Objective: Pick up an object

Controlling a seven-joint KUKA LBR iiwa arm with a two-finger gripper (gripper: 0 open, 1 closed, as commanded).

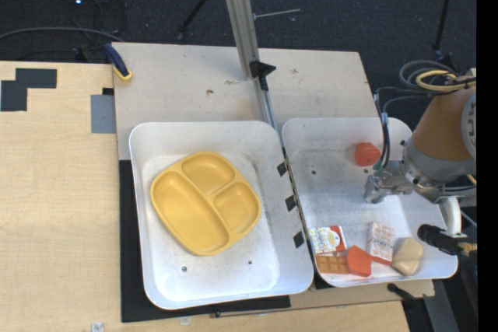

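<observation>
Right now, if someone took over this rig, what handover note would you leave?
Pincer: low over the right bin; whether it grips anything cannot be told.
Things: red ball just up-left of the pincer; small carton, orange wedge, packet and tan lump along the bin's near edge. Yellow divided plate in the left bin.
Done: no pick confirmed.
Left: grasp and lift one object.

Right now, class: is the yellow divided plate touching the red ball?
Apart. The camera view shows the yellow divided plate in the left bin and the red ball in the right bin.
</observation>
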